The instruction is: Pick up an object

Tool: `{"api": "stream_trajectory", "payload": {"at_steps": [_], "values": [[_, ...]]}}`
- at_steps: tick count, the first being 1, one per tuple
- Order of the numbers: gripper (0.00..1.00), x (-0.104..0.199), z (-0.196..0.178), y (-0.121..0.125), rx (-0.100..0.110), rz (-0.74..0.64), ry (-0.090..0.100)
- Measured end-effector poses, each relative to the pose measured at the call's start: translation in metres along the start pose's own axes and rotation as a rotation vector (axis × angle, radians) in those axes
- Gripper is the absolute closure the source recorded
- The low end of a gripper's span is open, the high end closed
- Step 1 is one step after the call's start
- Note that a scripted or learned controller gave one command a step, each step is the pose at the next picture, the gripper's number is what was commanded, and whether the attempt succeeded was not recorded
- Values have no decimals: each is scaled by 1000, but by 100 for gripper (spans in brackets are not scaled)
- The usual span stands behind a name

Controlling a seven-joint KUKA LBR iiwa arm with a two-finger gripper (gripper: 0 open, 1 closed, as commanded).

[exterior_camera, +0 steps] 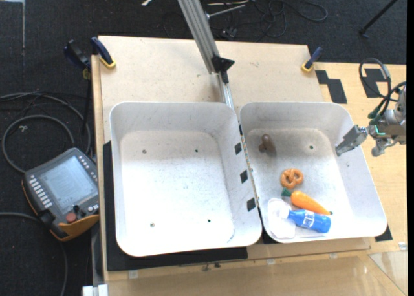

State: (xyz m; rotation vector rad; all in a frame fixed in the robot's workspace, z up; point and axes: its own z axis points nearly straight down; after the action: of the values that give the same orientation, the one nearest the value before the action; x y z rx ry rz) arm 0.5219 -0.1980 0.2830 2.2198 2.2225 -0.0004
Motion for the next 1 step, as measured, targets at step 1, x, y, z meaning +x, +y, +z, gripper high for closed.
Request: {"api": "stream_trajectory", "payload": {"at_steps": [1], "values": [[0, -7, 47, -3, 5, 3, 1]]}}
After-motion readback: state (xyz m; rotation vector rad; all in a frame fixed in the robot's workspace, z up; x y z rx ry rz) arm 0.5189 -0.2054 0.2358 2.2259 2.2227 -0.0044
